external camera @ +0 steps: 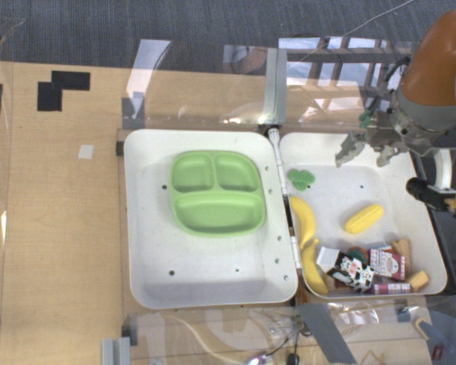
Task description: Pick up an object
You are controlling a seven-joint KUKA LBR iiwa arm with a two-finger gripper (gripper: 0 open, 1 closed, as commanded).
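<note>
**A:** Fingers first: you can see the two-finger gripper [367,152] spread apart with nothing between the tips, hanging over the bare far part of the shallow white right-hand bin [425,238], at about one o'clock from the bin's middle.

**B:** So what can you go for? Start from the near edge.

**A:** Nearest you, at six o'clock in that bin, a heap: a small red-and-white printed carton [388,265], a black-and-white patterned packet [352,271] touching it, and a tan rounded piece [418,280] at the five o'clock corner. Along the left wall runs a long yellow toy banana [307,242], from about seven to nine o'clock. Near the middle lies a yellow toy corn cob [364,219], on its own and well apart from the heap. Further back, at ten o'clock, sits a small green leafy toy [302,179].

**B:** And the other bin?

**A:** The white left-hand bin [148,272] holds a light green three-compartment plastic tray [216,192], lying flat. You can leave it.

**B:** Which step are you in?

**A:** I judge it the approach: nothing is gripped, and the grey arm with the orange band [439,59] hangs above the far right corner.

**B:** Next move?

**A:** You'd want the corn cob, I think. Bring the gripper toward six o'clock until it is over the cob, turn the wrist so the fingers straddle its short width, then descend and close. The heap looks riskier, with its pieces touching.
</note>
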